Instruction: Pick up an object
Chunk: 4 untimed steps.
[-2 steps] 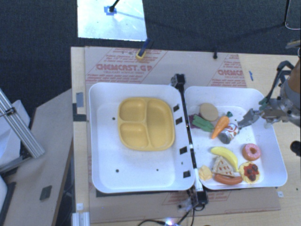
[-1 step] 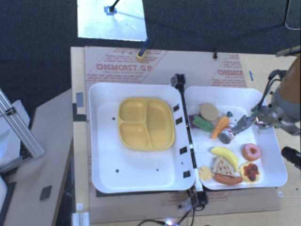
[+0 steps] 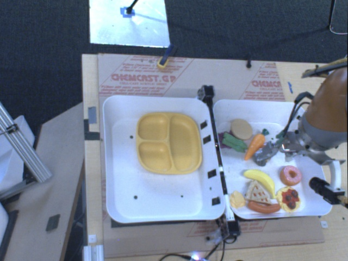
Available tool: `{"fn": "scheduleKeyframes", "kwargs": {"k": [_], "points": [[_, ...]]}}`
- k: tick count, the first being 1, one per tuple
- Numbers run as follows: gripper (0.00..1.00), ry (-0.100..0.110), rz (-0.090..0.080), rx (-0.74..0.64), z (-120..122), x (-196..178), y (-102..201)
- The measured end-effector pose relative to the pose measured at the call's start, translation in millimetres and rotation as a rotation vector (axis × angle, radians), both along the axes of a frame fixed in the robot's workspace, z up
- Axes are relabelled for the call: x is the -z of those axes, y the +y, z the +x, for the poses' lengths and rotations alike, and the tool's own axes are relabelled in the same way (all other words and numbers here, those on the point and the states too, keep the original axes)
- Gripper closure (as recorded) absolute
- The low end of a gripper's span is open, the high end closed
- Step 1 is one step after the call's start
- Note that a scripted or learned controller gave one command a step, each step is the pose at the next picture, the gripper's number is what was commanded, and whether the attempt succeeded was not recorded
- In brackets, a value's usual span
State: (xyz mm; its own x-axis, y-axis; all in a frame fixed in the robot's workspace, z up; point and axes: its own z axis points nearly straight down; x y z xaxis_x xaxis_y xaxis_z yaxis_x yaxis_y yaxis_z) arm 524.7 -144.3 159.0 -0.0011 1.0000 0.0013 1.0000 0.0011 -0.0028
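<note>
Hot dog (image 3: 263,206) lies along the near edge of the right bin (image 3: 274,106), with a small yellow cheese-like piece (image 3: 237,199) at its left end and a sandwich wedge (image 3: 259,191) touching it just behind. Beside these, to the right, sits a small pizza round with red toppings (image 3: 289,198); behind that, a pink-iced donut (image 3: 291,175). A banana (image 3: 260,180) curves between the sandwich wedge and the gripper (image 3: 265,154). Gripper low in the right bin, grey fingers pointing left from the wrist — whether they are apart or closed cannot be told, and nothing can be seen held between them. Directly at the fingertips' far-left side: an orange carrot (image 3: 254,145), tilted, its lower end just beside the fingers, possibly touching. Further left of the carrot, a green vegetable piece (image 3: 234,142); behind it a tan bun-like round (image 3: 241,129). All the pickable things are thus crowded in the right bin, ringed around the fingers — carrot nearest, banana next on the near side, donut to the right beneath the arm (image 3: 330,116). Well to the left of the fingers, across the black clips joining the bins, the left bin (image 3: 117,162) bears a yellow divided plate (image 3: 168,143) with three compartments, lying flat near its middle.
</note>
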Motion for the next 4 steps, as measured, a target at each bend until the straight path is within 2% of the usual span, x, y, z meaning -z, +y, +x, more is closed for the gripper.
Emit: {"fn": "scheduleKeyframes", "kwargs": {"k": [1, 2, 3, 4], "points": [[0.00, 0.002, 0.000, 0.000, -1.5, 62.9, 2.7], [0.00, -0.002, 0.000, 0.000, -1.1, 75.1, 3.1], [1.00, -0.006, -0.002, 0.000, 0.1, 63.4, 2.3], [1.00, -0.009, -0.002, -0.004, 4.8, 15.5, 10.7]]}}
